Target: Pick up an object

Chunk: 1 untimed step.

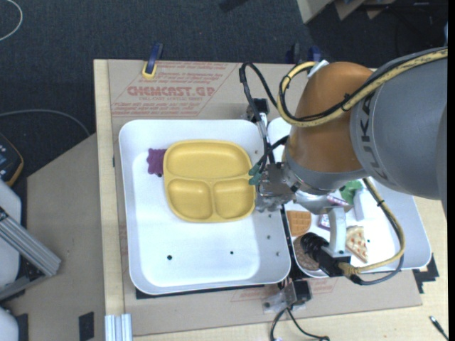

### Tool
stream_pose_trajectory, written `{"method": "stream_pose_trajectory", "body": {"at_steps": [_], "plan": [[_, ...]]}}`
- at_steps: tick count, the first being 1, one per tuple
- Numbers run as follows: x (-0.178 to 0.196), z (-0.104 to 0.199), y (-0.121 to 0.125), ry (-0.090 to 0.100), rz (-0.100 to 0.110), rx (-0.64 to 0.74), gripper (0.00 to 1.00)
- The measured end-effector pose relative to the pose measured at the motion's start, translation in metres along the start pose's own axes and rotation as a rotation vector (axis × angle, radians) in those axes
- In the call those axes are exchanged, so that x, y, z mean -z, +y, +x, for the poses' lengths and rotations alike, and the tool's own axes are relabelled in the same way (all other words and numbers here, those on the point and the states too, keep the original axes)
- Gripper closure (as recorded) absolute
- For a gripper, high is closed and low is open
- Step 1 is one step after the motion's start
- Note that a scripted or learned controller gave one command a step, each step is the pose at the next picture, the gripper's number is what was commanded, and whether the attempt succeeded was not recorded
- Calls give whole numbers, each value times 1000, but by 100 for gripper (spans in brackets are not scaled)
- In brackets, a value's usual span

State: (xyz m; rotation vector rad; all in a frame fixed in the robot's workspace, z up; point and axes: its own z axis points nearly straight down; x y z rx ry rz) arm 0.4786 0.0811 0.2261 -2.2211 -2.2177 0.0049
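A yellow three-compartment plate [206, 180] lies in the upper middle of the left bin [199, 261]. A small purple object [155, 160] sits against the plate's left rim. My gripper [261, 187] is down at the plate's right rim, close to the wall between the two bins. The grey arm with its orange band covers much of the right bin [419, 240]. A small green bit shows beside the gripper at the plate's edge.
In the right bin, partly under the arm, lie a waffle-like piece [357, 241], a tan cracker [300, 223], a dark round item [311, 247] and a green object [350, 189]. Black and yellow cables loop above the wrist. Cardboard [170, 87] lies under the bins.
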Motion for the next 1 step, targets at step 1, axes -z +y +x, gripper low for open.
{"method": "stream_pose_trajectory", "body": {"at_steps": [1], "plan": [[6,7,3,1,-5,3,100]]}}
